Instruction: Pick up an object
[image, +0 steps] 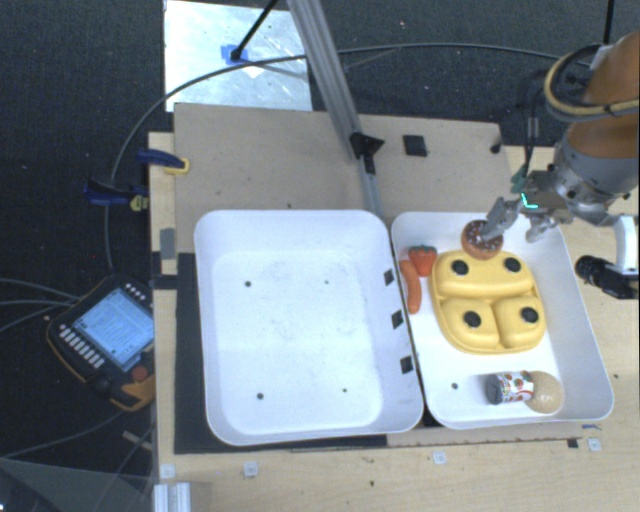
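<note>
Overhead slanted view of the bench (300, 150), a tan board carrying two shallow white bins side by side. The left bin (225, 400) shows a bare white floor with a few small dark dots. The right bin (590, 340) holds four things: a yellow tray (490, 300) with dark spots in its hollows, an orange carrot (413, 285) just left of the tray, a red strawberry (424, 258) at the carrot's upper end, and a small bottle (522, 390) lying on its side near the front wall. A round brown doughnut (481, 238) sits at the tray's far edge.

The arm enters from the right — its gripper (518, 210) hangs over the bin's far right corner, fingers spread, one fingertip (497, 213) just above the doughnut; nothing lies between the fingers.

Around the bench the floor is dark carpet with black cables running across it. A handheld pendant (105, 335) with a lit screen lies at left, blue and yellow clamps (150, 175) grip the board's left edge, and a grey pole (335, 85) slants down from the top.
</note>
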